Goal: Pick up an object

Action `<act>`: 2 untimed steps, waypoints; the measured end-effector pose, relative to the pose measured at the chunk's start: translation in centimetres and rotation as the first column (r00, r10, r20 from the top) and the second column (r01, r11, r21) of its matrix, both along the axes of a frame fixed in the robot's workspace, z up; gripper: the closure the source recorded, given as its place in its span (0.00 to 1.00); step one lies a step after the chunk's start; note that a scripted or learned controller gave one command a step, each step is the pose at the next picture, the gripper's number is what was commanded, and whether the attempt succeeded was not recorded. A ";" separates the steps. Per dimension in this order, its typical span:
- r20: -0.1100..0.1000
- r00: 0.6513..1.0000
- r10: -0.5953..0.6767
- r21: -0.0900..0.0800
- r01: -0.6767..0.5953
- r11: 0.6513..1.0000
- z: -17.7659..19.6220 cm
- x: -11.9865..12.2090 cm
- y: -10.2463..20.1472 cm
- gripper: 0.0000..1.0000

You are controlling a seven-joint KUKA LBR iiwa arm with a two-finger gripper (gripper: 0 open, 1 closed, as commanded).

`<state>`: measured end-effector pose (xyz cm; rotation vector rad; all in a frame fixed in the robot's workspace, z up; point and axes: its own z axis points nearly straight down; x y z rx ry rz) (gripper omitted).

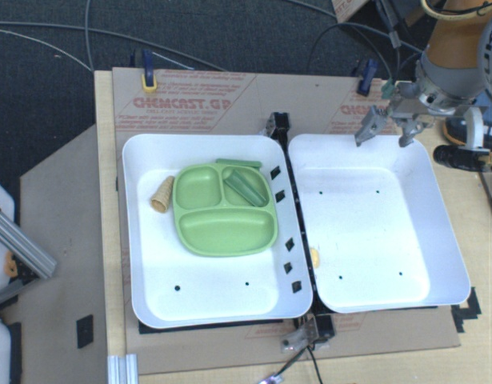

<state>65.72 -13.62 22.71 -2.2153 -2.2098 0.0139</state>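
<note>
Green plastic divided plate (225,221) sits in left white bin (142,238), a green flat piece (246,184) in its upper-right compartment, tan ridged cone (161,194) just beside its left edge. Two-finger gripper (388,133) spread wide, holding nothing, above right white bin's (438,254) far rim.

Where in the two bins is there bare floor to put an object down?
The right bin has bare floor wall to wall. The left bin is crowded in its upper half by the green plate and cone; the strip below the plate is bare.
</note>
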 end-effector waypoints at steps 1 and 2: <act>0.014 1.000 0.003 -0.002 -0.003 1.000 0.9 0.3 0.0 0.00; 0.008 1.000 0.002 -0.001 -0.002 1.000 -5.1 -0.5 0.0 0.00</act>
